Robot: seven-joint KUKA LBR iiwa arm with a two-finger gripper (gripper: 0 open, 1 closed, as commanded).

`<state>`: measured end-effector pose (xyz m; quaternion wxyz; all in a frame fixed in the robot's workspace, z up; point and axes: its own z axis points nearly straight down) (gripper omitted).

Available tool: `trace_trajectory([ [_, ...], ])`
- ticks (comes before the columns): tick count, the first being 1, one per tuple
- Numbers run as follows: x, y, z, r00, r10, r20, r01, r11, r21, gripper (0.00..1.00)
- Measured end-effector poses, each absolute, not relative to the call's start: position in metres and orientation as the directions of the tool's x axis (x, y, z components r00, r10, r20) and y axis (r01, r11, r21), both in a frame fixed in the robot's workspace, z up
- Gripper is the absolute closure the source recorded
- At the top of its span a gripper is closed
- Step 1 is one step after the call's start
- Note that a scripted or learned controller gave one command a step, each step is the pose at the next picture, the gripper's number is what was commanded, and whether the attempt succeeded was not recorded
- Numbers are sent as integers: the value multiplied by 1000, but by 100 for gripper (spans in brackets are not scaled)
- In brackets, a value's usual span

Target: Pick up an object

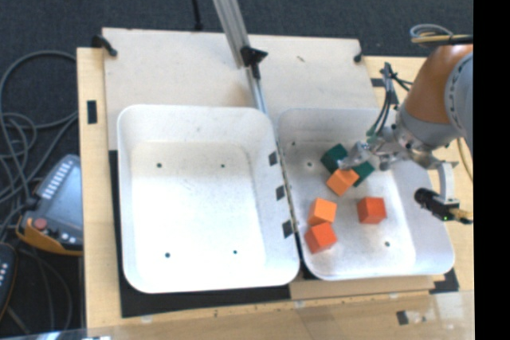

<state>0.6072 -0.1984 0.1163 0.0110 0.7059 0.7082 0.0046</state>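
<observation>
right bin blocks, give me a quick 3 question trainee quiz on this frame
1. True or false: the left bin holds an orange block.
2. How many orange or red blocks lie in the right bin?
3. Which block lies nearest the gripper: A the green block, B the red block?

Key: 1 false. 2 four: and the red one. 3 A.

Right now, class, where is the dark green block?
The dark green block sits in the right-hand bin, near its far edge, beside an orange block and by the gripper.
</observation>
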Motion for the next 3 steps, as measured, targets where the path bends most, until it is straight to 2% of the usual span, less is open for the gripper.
trace_trajectory([
  [1, 642, -161, 109, 0, 1000, 2, 1000, 0, 4, 0],
  [2, 602, -161, 97, 1, 1000, -2, 1000, -1, 1, 0],
  [3, 649, -173, 160, -3, 1000, -4, 1000, 3, 11, 0],
])
